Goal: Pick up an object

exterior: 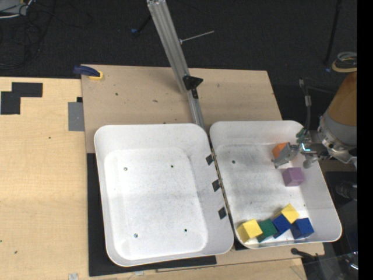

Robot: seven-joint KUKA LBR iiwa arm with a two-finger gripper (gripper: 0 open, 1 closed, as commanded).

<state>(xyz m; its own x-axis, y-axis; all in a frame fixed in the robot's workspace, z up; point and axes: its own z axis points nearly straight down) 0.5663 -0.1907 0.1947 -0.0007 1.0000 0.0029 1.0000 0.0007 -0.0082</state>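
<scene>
My gripper (289, 155) reaches in from the right over the upper right part of the right bin (245, 134). A small orange block (280, 149) lies right at its tip, touching or nearly touching it. I cannot make out whether the block is held. A purple cube (293, 177) sits on the bin floor just below the gripper. Along the bin's front right corner there is a cluster of blocks: a yellow one (252, 229), a green one (268, 228), a blue one (281, 223), a second yellow one (289, 213) and a second blue one (302, 228).
The left bin (151, 191) stands beside the right one, with black clips (215, 185) along the shared edge. A slanted aluminium rail (175, 51) rises behind the bins. The arm's orange band (348, 101) is at the right edge.
</scene>
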